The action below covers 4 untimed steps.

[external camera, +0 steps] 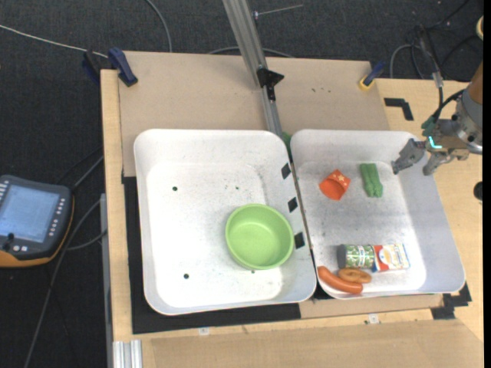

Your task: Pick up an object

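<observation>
My gripper [419, 159] hangs over the right bin's [430, 205] far right corner, its two fingers spread open with nothing between them. Left of it lie a green block [372, 180] and a small orange cup [334, 185] on its side. Near the bin's front edge rest a small carton [374, 257] with a green and red label, a round orange piece [354, 275] and a red sausage [338, 281]. A lime green bowl [259, 237] sits upright in the left bin [176, 205], near its front right.
A metal pole [249, 41] slants down from the top to the gap between the bins. Blue clamps [123, 66] hold the board's far corners. A teach pendant [31, 217] lies off the bench at left. Cables run across the dark floor.
</observation>
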Available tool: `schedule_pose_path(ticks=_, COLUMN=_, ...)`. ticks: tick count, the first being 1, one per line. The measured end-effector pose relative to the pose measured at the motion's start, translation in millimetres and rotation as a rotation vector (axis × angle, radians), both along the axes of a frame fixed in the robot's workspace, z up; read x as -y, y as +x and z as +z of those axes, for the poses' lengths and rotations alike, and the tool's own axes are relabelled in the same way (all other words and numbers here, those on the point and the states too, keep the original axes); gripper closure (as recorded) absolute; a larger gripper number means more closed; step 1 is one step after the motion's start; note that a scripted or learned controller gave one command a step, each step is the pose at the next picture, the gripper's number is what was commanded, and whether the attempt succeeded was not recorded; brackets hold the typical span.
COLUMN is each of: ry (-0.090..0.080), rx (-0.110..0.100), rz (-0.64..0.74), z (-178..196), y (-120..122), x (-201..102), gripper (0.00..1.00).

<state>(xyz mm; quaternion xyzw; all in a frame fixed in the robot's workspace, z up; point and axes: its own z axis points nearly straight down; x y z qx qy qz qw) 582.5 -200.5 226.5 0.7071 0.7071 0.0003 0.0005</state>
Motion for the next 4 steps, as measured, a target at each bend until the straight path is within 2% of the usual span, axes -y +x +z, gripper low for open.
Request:
schedule_pose_path(ticks=1, ry=0.000, rx=0.000, rz=0.000, z=-0.1, y=0.0, x=0.0, gripper=0.00)
schedule_pose_path(ticks=4, ry=0.001, rx=-0.005, rz=0.000, z=-133.0, y=10.0, x=-1.8, gripper=0.00)
